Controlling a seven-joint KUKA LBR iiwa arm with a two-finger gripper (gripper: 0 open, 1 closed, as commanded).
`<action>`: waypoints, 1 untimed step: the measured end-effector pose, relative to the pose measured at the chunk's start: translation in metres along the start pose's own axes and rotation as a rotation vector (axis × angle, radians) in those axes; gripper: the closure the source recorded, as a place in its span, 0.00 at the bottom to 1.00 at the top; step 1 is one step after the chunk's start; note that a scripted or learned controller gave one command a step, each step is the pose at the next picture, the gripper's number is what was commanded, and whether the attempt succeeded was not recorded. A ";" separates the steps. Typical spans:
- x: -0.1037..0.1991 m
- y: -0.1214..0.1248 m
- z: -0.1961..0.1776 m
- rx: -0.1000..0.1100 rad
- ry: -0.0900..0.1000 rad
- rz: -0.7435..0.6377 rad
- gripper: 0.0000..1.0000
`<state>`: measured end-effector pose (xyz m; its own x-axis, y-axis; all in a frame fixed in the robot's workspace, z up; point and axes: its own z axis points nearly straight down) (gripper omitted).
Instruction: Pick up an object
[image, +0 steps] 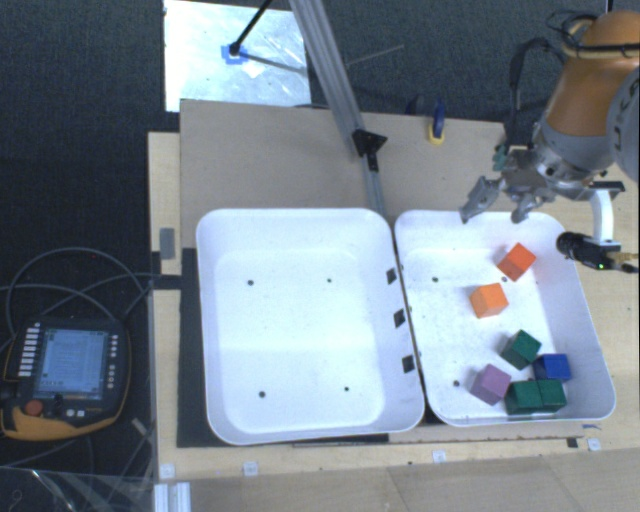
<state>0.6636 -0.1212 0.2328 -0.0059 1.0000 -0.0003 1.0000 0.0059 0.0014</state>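
The arm (590, 90) reaches in from the upper right, its orange band above the wrist, bent downward so the claw (497, 204) hangs over the far edge of the right bin (440, 320). The claw's two fingers are spread wide with nothing between them. Below it in that bin lie two orange blocks (516, 261), one nearer the claw and a second (488, 300) just beside it. Toward the near corner sit a dark green block (521, 348), a blue block (552, 367), a purple block (491, 383) and a green block (534, 396), clustered close together. The left bin (215, 320) sits alongside on the bench (260, 150)
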 end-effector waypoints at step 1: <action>0.000 0.000 0.000 0.000 -0.001 0.000 0.00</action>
<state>0.6636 -0.1214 0.2329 -0.0058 1.0000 -0.0008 1.0000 0.0058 0.0011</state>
